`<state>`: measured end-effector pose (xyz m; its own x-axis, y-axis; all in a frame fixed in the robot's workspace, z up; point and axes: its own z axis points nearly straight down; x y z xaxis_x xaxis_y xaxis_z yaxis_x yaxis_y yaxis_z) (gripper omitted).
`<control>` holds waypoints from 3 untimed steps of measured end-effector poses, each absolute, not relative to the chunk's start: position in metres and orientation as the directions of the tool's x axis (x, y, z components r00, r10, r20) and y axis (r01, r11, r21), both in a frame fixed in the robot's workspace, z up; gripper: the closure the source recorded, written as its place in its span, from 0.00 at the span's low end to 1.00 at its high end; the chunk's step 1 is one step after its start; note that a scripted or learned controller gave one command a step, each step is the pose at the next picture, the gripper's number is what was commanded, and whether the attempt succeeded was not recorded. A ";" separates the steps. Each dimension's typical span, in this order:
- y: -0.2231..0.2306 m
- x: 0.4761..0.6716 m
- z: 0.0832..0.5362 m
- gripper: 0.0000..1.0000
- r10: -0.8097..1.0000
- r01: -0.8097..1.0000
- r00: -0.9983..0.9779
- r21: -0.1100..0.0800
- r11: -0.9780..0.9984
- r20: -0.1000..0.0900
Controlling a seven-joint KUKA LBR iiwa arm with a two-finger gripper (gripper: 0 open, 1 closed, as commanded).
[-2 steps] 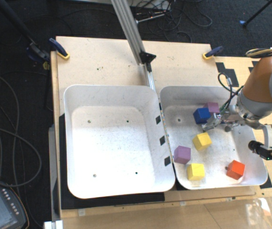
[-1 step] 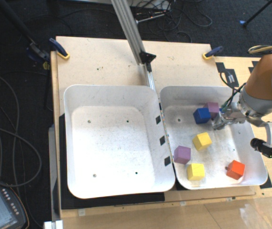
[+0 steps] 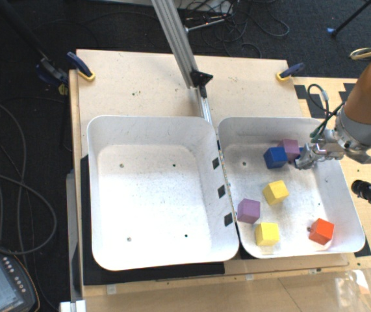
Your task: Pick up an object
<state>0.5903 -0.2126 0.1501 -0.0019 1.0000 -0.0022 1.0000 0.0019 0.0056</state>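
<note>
Right bin point(image 3: 341, 194) contains six blocks point(image 3: 275, 192); left bin point(image 3: 101, 174) bare. Pincer point(image 3: 304, 160) beside pink block point(image 3: 291, 148), state indeterminate.

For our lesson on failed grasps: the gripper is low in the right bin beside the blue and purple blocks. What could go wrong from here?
1. The blue block and a purple block sit touching, so the gripper might nudge one or catch both instead of one.
2. Both lie near the back wall of the right bin, so a push could wedge them against it.
3. The gripper works close to the bin's right wall and might clip it.
</note>
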 end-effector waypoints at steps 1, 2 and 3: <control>-0.212 0.591 0.193 1.00 1.000 1.000 -0.002 0.007 0.002 -0.003; -0.212 0.593 0.237 1.00 1.000 1.000 -0.002 0.007 0.002 -0.003; -0.162 0.591 0.247 1.00 1.000 1.000 -0.008 0.002 0.008 0.002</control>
<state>0.5911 -0.1620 0.2465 -0.0076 1.0000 0.0015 1.0000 0.0076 0.0016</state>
